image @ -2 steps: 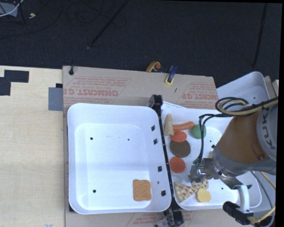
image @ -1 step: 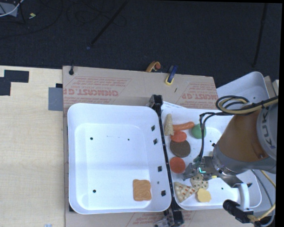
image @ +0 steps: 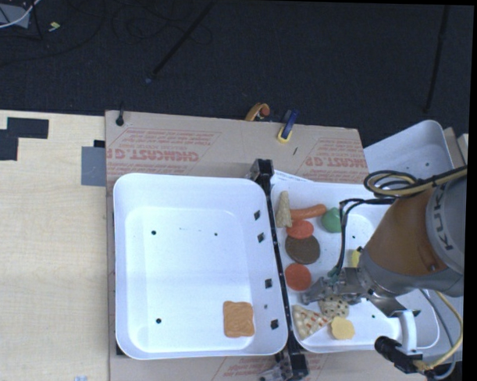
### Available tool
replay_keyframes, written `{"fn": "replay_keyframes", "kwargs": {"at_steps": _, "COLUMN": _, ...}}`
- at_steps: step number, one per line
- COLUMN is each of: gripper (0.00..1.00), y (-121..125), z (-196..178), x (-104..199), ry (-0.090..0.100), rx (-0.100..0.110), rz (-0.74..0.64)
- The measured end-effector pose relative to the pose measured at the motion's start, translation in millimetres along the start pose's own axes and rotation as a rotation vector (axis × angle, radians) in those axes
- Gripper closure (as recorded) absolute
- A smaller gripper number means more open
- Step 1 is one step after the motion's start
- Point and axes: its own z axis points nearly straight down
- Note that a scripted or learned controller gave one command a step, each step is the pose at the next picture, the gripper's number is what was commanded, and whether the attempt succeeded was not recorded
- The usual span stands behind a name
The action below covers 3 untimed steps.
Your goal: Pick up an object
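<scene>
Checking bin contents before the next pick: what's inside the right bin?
Right bin: a carrot, green ball, brown disc, red disc, pizza slice, yellow round piece, pale piece. The gripper and arm cover the bin's right half.

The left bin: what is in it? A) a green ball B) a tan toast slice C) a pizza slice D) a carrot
B: the toast lies alone near the front right corner of the left bin; the other toy foods sit in the right bin.

Bench (image: 41,241) bearing cardboard (image: 185,149), bins (image: 130,260)
</scene>
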Motion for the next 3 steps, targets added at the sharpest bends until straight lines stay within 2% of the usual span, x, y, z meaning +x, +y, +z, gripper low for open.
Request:
{"fn": "replay_keyframes", "kwargs": {"at_steps": 1, "gripper": 0.00, "y": 26.5, "z": -3.3, "x": -69.8, "ry": -0.005, "rx": -0.005, "rz": 0.001}}
{"fn": "replay_keyframes", "kwargs": {"at_steps": 2, "gripper": 0.00, "y": 69.4, "z": -59.5, "x": -68.4, "ry": -0.003, "rx": -0.011, "rz": -0.004}}
{"fn": "replay_keyframes", "kwargs": {"at_steps": 3, "gripper": 0.00, "y": 81.9, "z": -20.4, "x": -79.1, "ry": -0.010, "rx": -0.018, "rz": -0.001}}
